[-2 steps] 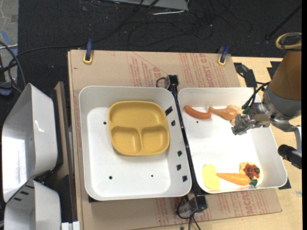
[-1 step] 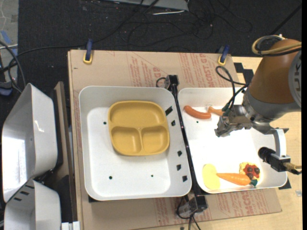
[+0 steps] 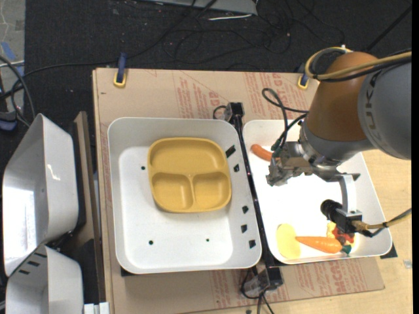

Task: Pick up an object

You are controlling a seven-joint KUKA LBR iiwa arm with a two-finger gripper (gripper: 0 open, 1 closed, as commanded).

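My gripper [image 3: 280, 173] hangs over the upper left part of the right bin [image 3: 366, 175], under the arm's orange band. Just beyond it, an orange-red piece like a small carrot [image 3: 261, 152] lies by the bin's left wall. At the bin's near edge lie a yellow round object [image 3: 287, 240] and an orange carrot [image 3: 319, 244], with a small red and green item [image 3: 343, 235] to the carrot's right. The fingertips are too dark and small to read. Nothing shows between them.
In the left bin [image 3: 131, 195] lies a yellow divided plate [image 3: 190, 174]. A black part of the arm [image 3: 334, 209] stands above the right bin's near right corner. Cables trail across the dark floor behind the bench. White tubs [image 3: 36, 175] stand off to the left.
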